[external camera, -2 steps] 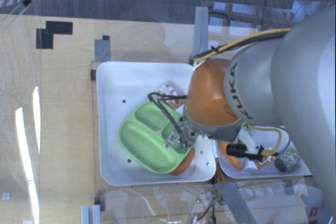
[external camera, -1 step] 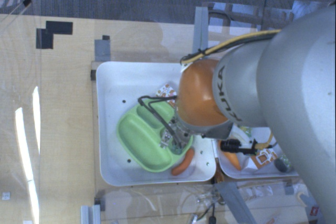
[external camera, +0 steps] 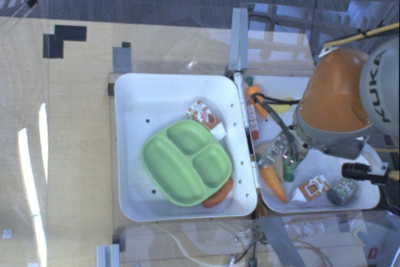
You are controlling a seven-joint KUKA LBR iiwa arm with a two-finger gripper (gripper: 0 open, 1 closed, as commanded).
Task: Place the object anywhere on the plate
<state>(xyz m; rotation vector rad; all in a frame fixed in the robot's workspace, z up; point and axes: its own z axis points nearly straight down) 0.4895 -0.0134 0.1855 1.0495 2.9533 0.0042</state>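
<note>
A green divided plate (external camera: 185, 162) lies in the left bin (external camera: 134, 134). In the right bin (external camera: 369, 200), an orange carrot (external camera: 274, 182) rests against the left wall. My gripper (external camera: 279, 156) hangs low just above the carrot's upper end, under the arm's orange band; whether it touches the carrot is hidden. A second carrot (external camera: 252, 95) lies at the right bin's far left corner. A small printed carton (external camera: 314, 187) and a grey-green lump (external camera: 342, 191) sit near the right bin's front.
Behind the plate sits another small carton (external camera: 203, 114). A red-orange sausage (external camera: 218, 196) is tucked under the plate's front right rim. The divider wall (external camera: 247, 147) between the bins runs close to the gripper's left. Cables trail from the wrist.
</note>
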